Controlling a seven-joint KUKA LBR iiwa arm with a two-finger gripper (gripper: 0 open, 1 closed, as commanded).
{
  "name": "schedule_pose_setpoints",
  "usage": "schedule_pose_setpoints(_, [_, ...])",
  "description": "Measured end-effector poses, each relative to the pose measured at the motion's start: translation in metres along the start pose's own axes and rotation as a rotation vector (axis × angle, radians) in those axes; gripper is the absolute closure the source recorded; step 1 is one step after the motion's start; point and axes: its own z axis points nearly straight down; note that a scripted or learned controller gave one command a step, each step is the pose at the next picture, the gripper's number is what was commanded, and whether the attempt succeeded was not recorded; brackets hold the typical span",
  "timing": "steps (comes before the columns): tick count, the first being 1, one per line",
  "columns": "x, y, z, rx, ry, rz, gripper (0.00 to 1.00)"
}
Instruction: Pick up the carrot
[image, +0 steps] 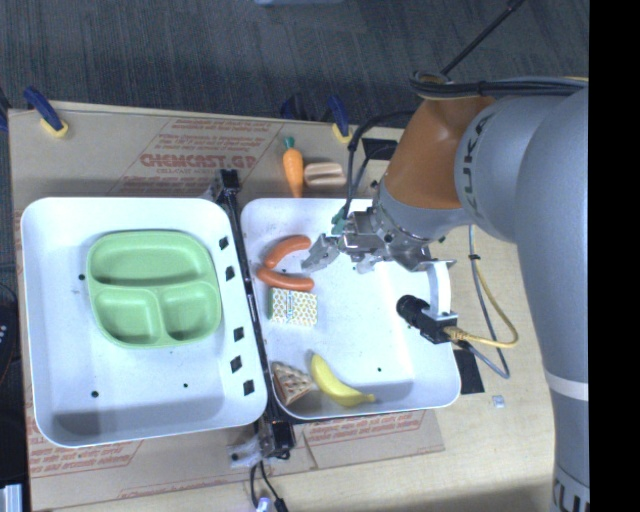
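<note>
The carrot (292, 170), orange with a small green top, lies on the cardboard just beyond the far rim of the right bin (430, 385), outside both bins. My gripper (325, 250) hangs low over the upper middle of the right bin. It is nearer the camera than the carrot and a little to its right. It points left toward a curved orange sausage (288, 248) and stands close to that sausage's right end. Nothing of the carrot is at the gripper.
A tan bun (323, 176) lies right beside the carrot. The right bin also holds a second sausage (286, 281), a checked cracker (295, 308), a banana (338, 382) and a pizza slice (291, 381). A green divided tray (153, 285) sits in the left bin (50, 400).
</note>
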Motion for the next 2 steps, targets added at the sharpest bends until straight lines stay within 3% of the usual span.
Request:
schedule_pose_setpoints(1, [-0.004, 0.034, 0.066, 0.002, -0.001, 0.023, 0.0])
schedule_pose_setpoints(2, [-0.026, 0.078, 0.11, -0.002, -0.002, -0.244, 0.0])
